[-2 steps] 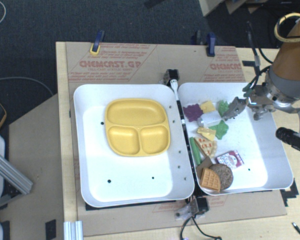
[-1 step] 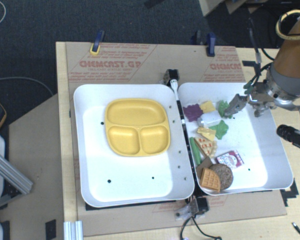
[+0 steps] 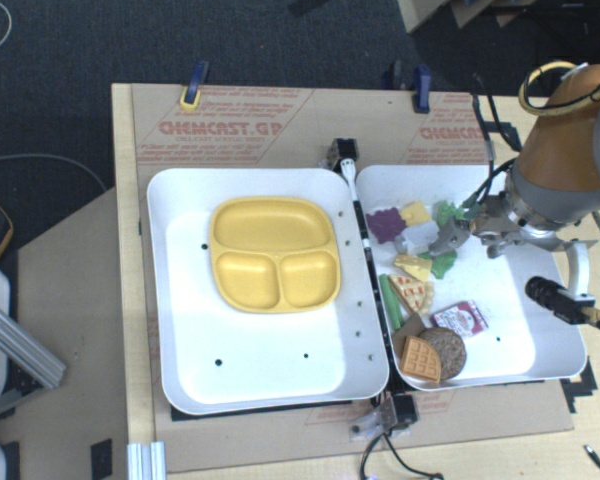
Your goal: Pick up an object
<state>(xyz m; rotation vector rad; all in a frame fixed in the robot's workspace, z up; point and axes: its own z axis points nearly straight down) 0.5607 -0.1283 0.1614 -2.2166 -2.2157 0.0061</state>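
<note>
Cardboard [image 3: 280,118] printed "CHEMCAST" underlies both bins; end effector [image 3: 450,236] grip state unclear.

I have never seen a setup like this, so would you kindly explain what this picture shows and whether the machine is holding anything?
It is one camera fixed above a bench, looking down at a slant. The grey and orange machine on the right is a robot arm; its claw hangs low over the right bin. That bin holds toy food: a purple piece, green pieces, a waffle, a brown patty and a small packet. The left bin holds a yellow divided tray. I cannot tell whether the claw grips anything.
</note>
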